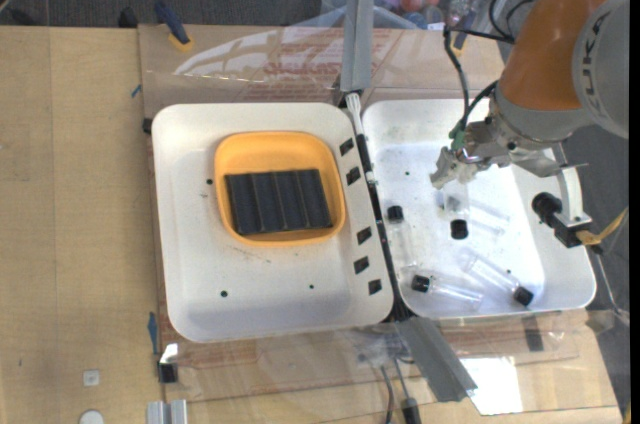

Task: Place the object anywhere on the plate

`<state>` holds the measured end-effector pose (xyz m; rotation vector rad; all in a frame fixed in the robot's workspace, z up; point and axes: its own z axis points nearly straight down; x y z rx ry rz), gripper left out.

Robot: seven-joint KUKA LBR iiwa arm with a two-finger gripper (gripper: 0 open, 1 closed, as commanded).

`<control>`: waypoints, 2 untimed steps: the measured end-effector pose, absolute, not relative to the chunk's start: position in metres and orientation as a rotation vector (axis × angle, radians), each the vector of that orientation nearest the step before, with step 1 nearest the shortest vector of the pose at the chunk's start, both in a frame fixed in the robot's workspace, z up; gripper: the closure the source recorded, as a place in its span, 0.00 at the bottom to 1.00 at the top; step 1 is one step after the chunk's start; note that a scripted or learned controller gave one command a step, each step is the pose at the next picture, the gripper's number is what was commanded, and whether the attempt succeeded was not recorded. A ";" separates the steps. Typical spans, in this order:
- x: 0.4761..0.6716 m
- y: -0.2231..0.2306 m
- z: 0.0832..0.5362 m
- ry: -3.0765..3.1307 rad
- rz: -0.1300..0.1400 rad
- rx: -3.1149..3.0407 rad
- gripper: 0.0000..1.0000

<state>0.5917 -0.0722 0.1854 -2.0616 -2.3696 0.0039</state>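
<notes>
The left bin (pixel 185 222) is a shallow white tray with rounded corners and a smooth, lightly scuffed floor. On it sits the plate (pixel 276 145), a rounded-square dish of glossy orange-yellow plastic with a raised rim. The object (pixel 278 202) lies flat inside the plate, filling most of its floor: a dark, near-black rectangular slab, matte, with several parallel ridges running across it front to back, so it looks like a row of joined bars. Its long side runs left to right, slightly skewed against the plate's edges.

Along the seam between the two bins sits a line of small black clips (pixel 362 236). The right bin (pixel 565 287) is the same white plastic, its floor more marked. Several clear tubes (pixel 470 290) with black caps lie scattered there, hard to separate from the white surface.

The gripper (pixel 447 174) hangs over the upper middle of the right bin, pointing down and left, well apart from the object and to its right, with the seam between them. Whether it is apart or together I cannot tell; nothing is seen gripped in it. Behind it rises the arm (pixel 552 52), its orange band smooth and rounded.
</notes>
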 end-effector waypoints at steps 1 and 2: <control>0.613 -0.049 0.189 -2.467 0.004 -1.945 1.00; 0.638 -0.028 0.182 -2.593 0.002 -1.774 1.00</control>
